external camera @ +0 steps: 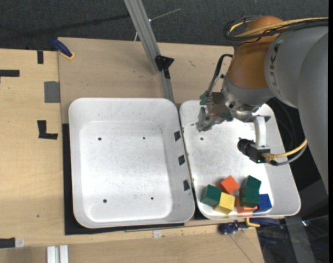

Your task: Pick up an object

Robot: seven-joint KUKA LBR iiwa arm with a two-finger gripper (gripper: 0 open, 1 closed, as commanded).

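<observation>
While my arm reaches in from the right, the scene reads as follows, largest item first.

Bench: light wood surface [23, 163] with black tape marks along the left side; it bears both bins.

My arm: grey body [300, 70] with the orange band [254, 64] above the wrist; it fills the upper right and hangs over the far end of the right bin.

Left bin: white tray [78, 119], shallow, rounded corners, four small dark dots on its floor.

Right bin: white tray [289, 193], just beside the left bin; the two rims nearly touch along the centre seam.

Metal pole: grey bar [140, 21] slanting down from the top edge to a black clamp behind the bins.

My gripper: [205, 122] above the far-left corner of the right bin, well apart from the blocks. I cannot tell from this angle how it is set, and nothing shows at its tip.

Blocks: a tight cluster at the near end of the right bin, all lying on the bin floor.
- dark green block [252, 187]: right side of the cluster, tallest.
- green block [211, 195]: left end.
- orange block [229, 184]: between the two greens, tilted.
- yellow block [226, 202]: near the front rim, touching the green one.
- blue block [264, 201]: right front corner of the cluster.
</observation>
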